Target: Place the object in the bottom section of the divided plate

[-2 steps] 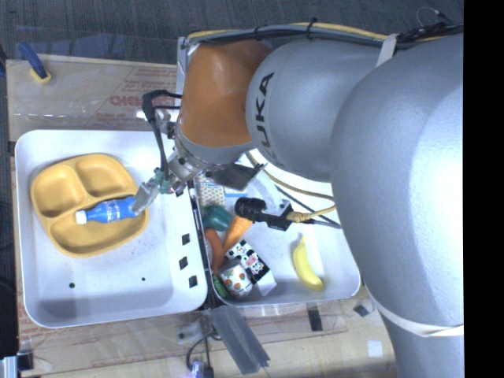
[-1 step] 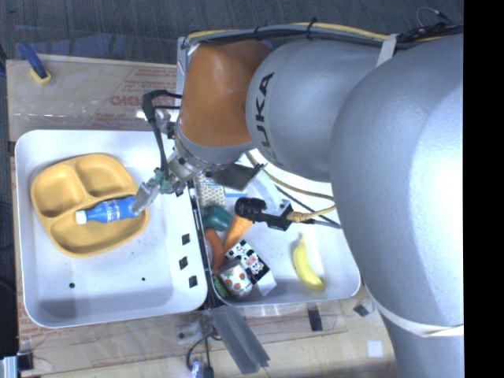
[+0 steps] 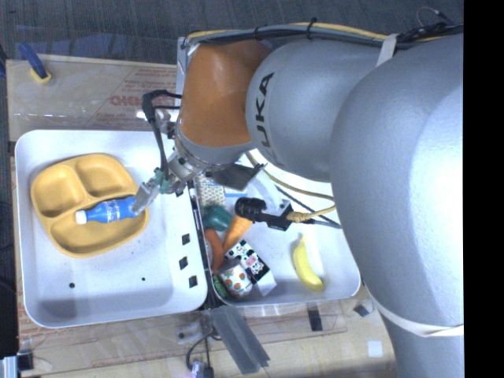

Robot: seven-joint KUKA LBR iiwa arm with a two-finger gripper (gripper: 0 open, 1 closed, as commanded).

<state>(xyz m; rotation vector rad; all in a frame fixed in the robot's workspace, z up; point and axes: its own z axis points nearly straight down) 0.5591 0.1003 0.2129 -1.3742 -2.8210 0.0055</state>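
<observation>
Camera view showed the small blue plastic bottle with a white cap (image 3: 106,211) lying on its side in the bottom, largest section of the yellow three-part divided plate (image 3: 59,191), cap pointing left. The plate sat in the left shallow white bin (image 3: 102,290) on the counter (image 3: 79,93). The hand (image 3: 144,198) hung at the plate's right rim, right at the bottle's base end; whether it was clenched on the bottle or released could not be told. In the right shallow white bin (image 3: 335,246) lay a yellow banana (image 3: 307,264), an orange carrot (image 3: 235,231) and a black-and-white patterned box (image 3: 248,262), all well apart from the plate.
</observation>
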